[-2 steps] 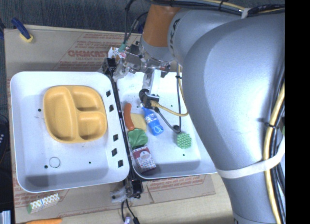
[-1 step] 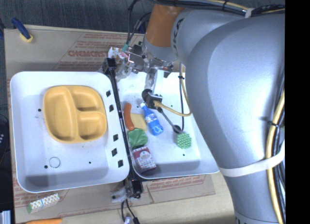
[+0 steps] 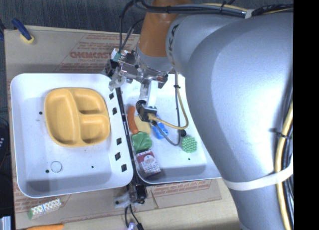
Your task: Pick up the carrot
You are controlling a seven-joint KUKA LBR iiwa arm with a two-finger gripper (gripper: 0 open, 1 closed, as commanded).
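The carrot [image 3: 132, 119] is a short orange stick lying in the right bin [image 3: 199, 167], close against the bin's left wall. Its lower end touches a green leafy toy [image 3: 141, 141]. My gripper [image 3: 138, 78] hangs over the far left corner of the right bin, a little beyond the carrot's upper end. Nothing shows held in it, and the wrist and large grey arm cover much of the right bin.
In the right bin a blue item [image 3: 159, 131], a green spiky ball [image 3: 189, 145] and a small red-brown box [image 3: 148, 164] lie near the carrot. The left bin [image 3: 25, 139] holds a yellow sectioned plate [image 3: 77, 116]. The wall between the bins runs beside the carrot.
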